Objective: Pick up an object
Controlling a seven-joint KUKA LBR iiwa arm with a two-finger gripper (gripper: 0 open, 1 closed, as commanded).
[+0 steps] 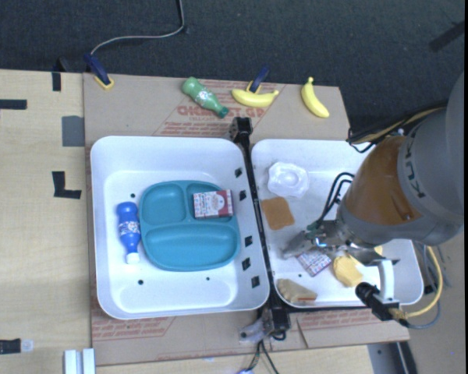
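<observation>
Overhead slanted view of the tabletop (31, 232) with two shallow white bins side by side. The black divider (249, 209) between the bins serves as the landmark.

Left of the divider, the left bin (109, 162) holds a teal compartment tray (189, 228). A small red-and-white carton (212, 204) lies in the tray's upper right compartment, near the divider. A blue bottle with a white cap (128, 231) lies just beside the tray's far edge from the divider.

Right of the divider, the right bin (327, 148) holds a crumpled clear plastic cup (288, 179), a brown square slab (278, 213) just beside the divider, a small patterned card (315, 263), a yellow block (345, 270) and a piece of toast (296, 291) near the bin's lower rim. The grey arm with its orange band (382, 189) reaches over this bin. The claw (304, 242) sits low among these objects, just above the patterned card; whether it is released or clenched cannot be told, and nothing is seen between its tips.

Above the divider, on the cardboard sheet (140, 100) outside the bins, lie a green bottle (204, 97) and two bananas (254, 97) (314, 100).
</observation>
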